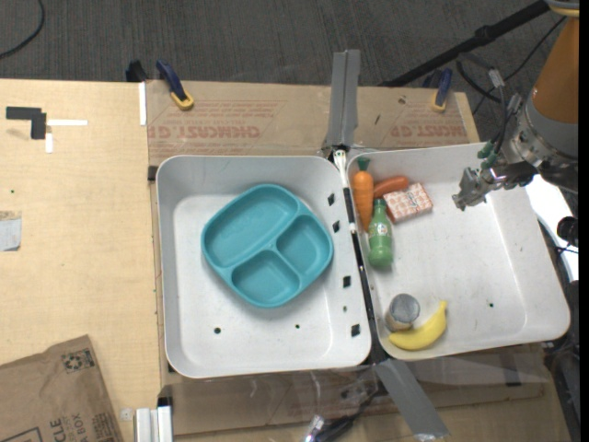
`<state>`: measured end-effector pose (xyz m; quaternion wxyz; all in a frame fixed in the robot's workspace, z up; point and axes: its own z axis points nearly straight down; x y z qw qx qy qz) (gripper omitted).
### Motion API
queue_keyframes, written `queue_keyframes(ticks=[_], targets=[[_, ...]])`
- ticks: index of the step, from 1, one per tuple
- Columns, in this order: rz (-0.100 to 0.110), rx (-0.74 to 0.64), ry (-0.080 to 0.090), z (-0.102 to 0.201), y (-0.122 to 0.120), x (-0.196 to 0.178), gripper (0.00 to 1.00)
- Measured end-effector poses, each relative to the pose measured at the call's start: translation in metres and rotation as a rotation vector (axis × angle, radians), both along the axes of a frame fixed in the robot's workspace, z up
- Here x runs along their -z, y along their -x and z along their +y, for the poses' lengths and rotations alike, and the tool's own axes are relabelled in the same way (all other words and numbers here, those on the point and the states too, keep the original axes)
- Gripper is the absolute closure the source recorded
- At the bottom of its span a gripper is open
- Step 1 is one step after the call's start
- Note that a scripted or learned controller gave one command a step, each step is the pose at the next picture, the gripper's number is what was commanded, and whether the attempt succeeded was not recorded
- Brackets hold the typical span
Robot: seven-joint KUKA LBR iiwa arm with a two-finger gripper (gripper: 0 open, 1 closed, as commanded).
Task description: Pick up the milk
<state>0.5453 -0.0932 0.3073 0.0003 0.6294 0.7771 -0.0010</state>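
The milk (408, 203) is a small pale carton with a reddish pattern. It lies flat near the back left of the right bin (515, 284), beside an orange carrot (363, 196) and a red sausage (390, 185). My gripper (469, 191) hangs over the back right part of the same bin, to the right of the carton and apart from it. Nothing shows in its grasp.
A green bottle (380, 244) lies just in front of the carrot. A metal can (401, 312) and a banana (421, 331) sit at the right bin's front left. A teal divided plate (267, 244) lies in the left bin (184, 320). Clamps and cables line the back edge.
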Motion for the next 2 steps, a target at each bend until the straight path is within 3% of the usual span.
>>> queue_keyframes(ticks=[1,2], targets=[[0.001,0.343,0.001,0.02,-0.054,-0.133,1.0],[0.001,0.256,0.001,0.053,-0.114,-0.133,1.0]])
